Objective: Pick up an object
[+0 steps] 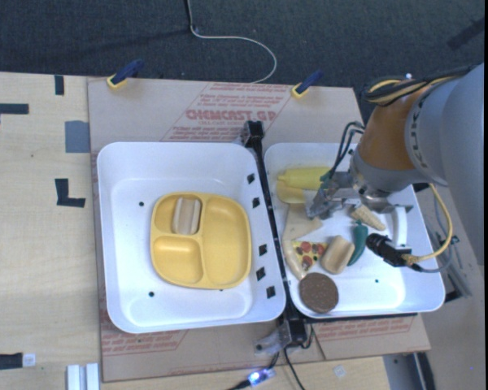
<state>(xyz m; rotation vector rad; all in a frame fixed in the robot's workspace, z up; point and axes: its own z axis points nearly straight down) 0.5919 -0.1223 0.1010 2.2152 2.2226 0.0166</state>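
Observation:
The right bin (407,299) holds several toy foods: a yellow piece (299,182) at its back left, a pizza slice (306,253), a tan bun (337,253), a green pepper (357,244) and a brown round cookie (318,292) at the front. My gripper (323,202) is low in this bin, just in front of the yellow piece and behind the pizza slice. The grey arm with its orange band (390,140) comes in from the right above it.
The left bin (126,218) carries a yellow divided plate (220,254) with a tan bread-like piece (185,214) in its back left compartment. A black divider (264,218) separates the bins. A cable (415,258) loops over the right bin's right side.

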